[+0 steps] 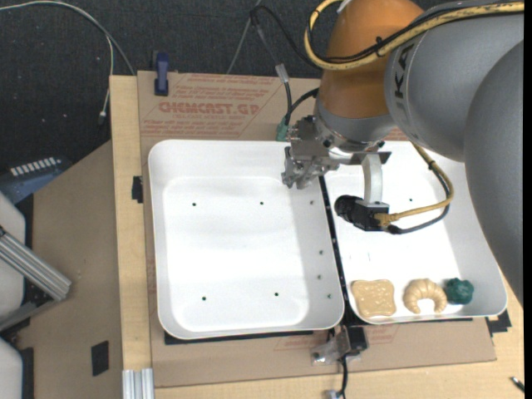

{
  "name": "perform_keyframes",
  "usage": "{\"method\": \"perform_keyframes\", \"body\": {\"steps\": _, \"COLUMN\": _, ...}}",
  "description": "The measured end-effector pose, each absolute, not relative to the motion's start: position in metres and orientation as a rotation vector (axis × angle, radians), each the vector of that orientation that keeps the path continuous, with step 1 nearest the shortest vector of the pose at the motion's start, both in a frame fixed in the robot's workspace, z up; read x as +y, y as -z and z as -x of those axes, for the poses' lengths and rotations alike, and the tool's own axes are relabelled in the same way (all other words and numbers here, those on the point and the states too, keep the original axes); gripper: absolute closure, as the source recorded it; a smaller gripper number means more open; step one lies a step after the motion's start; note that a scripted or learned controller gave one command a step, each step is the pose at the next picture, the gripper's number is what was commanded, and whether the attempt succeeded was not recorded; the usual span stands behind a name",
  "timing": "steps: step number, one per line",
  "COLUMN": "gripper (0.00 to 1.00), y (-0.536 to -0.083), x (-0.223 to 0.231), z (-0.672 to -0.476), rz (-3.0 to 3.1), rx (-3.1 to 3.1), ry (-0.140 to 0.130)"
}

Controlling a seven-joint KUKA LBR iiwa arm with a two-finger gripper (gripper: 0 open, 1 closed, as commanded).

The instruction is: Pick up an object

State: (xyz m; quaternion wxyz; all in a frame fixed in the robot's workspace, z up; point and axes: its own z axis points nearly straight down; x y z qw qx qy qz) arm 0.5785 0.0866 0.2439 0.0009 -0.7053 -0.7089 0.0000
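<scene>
My gripper (297, 175) hangs over the back right corner of the left bin (179, 160), close to the wall between the two bins. Nothing shows between its tips, and the wrist hides how they stand. Three small objects lie along the front edge of the right bin (465, 231): a tan waffle-like piece (372, 297), a pale croissant (425, 295) and a small dark green object (459, 290). They sit well in front of the gripper and to its right.
The grey arm with its orange band (366, 52) covers the back of the right bin. A black cable fitting (359, 213) with a yellow hose hangs over that bin. A cardboard sheet (212, 106) lies behind the bins.
</scene>
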Motion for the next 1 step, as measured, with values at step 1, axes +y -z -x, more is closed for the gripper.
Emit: {"method": "perform_keyframes", "body": {"steps": 1, "gripper": 0.00, "y": -0.2447, "x": 0.0836, "z": -0.5790, "rz": 2.221, "rx": -2.222, "ry": 0.000}}
